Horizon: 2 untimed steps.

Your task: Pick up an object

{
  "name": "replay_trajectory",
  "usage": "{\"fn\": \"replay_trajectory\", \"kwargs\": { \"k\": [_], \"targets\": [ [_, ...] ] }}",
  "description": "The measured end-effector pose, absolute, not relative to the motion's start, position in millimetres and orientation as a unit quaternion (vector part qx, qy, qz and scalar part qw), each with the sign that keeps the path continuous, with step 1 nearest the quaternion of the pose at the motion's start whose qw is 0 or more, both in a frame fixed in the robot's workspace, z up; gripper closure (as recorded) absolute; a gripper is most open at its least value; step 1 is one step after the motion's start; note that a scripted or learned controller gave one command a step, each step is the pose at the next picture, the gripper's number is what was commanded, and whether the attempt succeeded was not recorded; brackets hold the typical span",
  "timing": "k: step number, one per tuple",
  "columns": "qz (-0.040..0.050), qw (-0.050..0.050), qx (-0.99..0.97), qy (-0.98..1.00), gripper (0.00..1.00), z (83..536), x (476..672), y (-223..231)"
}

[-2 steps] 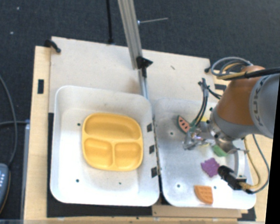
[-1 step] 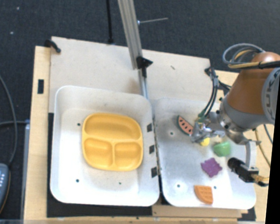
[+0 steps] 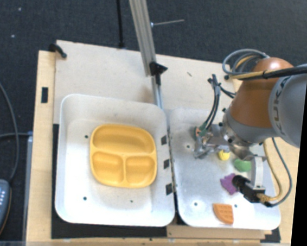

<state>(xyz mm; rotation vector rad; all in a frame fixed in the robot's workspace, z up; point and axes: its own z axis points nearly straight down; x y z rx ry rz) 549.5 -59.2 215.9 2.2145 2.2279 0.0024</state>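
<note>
Camera view: the grey arm with its orange band (image 3: pixel 254 97) reached in over the right-hand shallow white bin (image 3: pixel 201 190), taken here as landmark. The gripper (image 3: pixel 208 147) sat low over that bin's upper middle; its state could not be told. Just beside it, toward the bin's upper right, lay a small yellow lump (image 3: pixel 224 154), then a green rounded piece (image 3: pixel 242 165). A purple jagged piece (image 3: pixel 228 183) lay near the bin's right side, an orange wedge (image 3: pixel 223 213) at its lower right. Left of the bin, the other white bin (image 3: pixel 70 193) held a yellow divided plastic plate (image 3: pixel 123 156).
</note>
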Motion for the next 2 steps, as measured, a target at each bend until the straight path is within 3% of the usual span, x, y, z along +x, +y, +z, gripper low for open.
{"fn": "replay_trajectory", "kwargs": {
  "k": [2],
  "targets": [
    [0.0011,0.0,0.704,0.71,1.0,225,556.2,53]
  ]
}}
